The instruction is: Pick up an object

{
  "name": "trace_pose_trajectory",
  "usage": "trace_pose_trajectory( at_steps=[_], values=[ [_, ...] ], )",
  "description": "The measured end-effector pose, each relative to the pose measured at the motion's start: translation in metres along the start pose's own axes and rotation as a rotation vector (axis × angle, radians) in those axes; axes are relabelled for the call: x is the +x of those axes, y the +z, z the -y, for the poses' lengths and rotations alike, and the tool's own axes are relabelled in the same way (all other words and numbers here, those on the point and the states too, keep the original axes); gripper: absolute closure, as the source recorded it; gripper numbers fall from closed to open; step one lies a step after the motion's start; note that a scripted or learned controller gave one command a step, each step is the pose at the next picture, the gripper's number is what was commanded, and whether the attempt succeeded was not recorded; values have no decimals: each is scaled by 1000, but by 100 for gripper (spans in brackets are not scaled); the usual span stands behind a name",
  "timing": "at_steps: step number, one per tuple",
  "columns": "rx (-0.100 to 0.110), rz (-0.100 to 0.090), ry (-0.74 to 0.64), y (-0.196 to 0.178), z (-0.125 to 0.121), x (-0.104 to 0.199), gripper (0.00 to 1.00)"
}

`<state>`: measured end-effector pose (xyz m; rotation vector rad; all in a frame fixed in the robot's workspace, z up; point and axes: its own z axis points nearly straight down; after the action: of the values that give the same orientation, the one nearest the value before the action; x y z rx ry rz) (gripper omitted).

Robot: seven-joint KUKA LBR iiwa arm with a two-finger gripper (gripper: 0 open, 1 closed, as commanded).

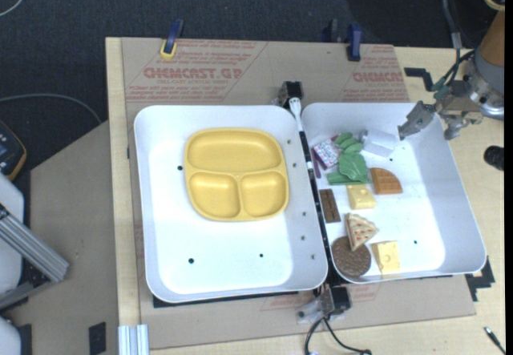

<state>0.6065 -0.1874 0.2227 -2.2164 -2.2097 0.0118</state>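
Note:
The right bin (449, 209) holds several small food items. Among them are a green leafy piece (349, 163), a purple-and-white packet (325, 153), a white piece (377, 144), an orange-brown bread slice (386, 182) and a yellow cheese cube (361, 198). There are also a brown bar (329, 205), a triangular sandwich (361, 229), a round brown cookie (351, 258) and a yellow block (388, 256). My gripper (433, 123) hangs over the bin's far right corner. Its fingers are spread open with nothing between them, to the right of the white piece.
The left bin (160, 217) holds a yellow divided plate (237, 173). A black divider (304, 161) runs between the bins. Clamps (170, 44) hold the cardboard base at the back edge. The arm's cables trail off at the upper right.

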Motion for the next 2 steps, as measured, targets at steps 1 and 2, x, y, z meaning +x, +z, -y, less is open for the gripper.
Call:
trace_pose_trajectory(
  at_steps=[1,2],
  values=[
    [-14,3,-3,-8,-3,0,0],
    [-9,2,-3,53,-2,-4,0]
  ],
)
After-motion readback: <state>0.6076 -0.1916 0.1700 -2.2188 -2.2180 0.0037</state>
